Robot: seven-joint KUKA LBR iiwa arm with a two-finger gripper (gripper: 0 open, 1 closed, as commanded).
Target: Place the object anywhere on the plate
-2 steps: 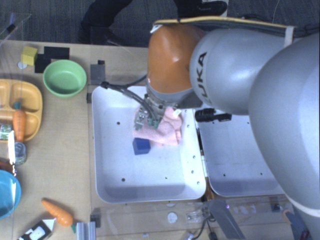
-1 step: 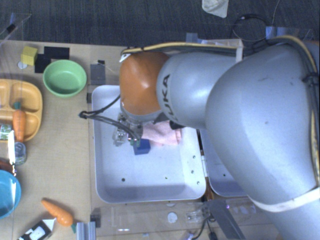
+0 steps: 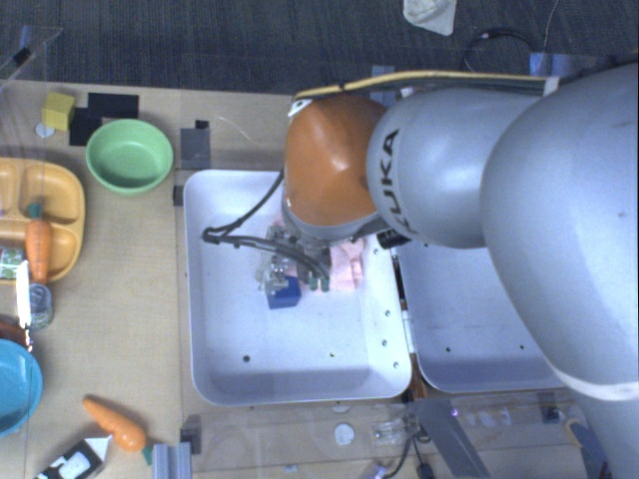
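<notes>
Grey arm [image 3: 499, 178] fills the camera view's right, its orange band [image 3: 329, 158] over the left bin [image 3: 300, 377]. Below it the claw [image 3: 290, 272] sits low at a small blue object [image 3: 285, 293] beside a pink item [image 3: 347, 265]; I cannot tell its grip. Bare bin floor lies toward the near rim. A green bowl [image 3: 128, 156] stands on the wooden counter [image 3: 130, 317], left
</notes>
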